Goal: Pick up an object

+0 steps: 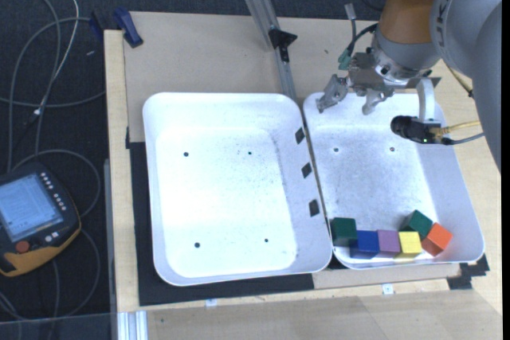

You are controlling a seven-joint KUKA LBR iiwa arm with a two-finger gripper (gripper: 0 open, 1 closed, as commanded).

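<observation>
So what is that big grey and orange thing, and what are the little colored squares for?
That is a robot arm, seen from a camera looking down from above. At its tip is a gripper, a hand with two fingers, spread open and holding nothing. It hangs over the far end of the right tray. Beside it is the left tray. The squares are toy blocks in the right tray's near end: dark green, blue, purple, yellow, orange, and another green. The robot should pick one up.
</observation>
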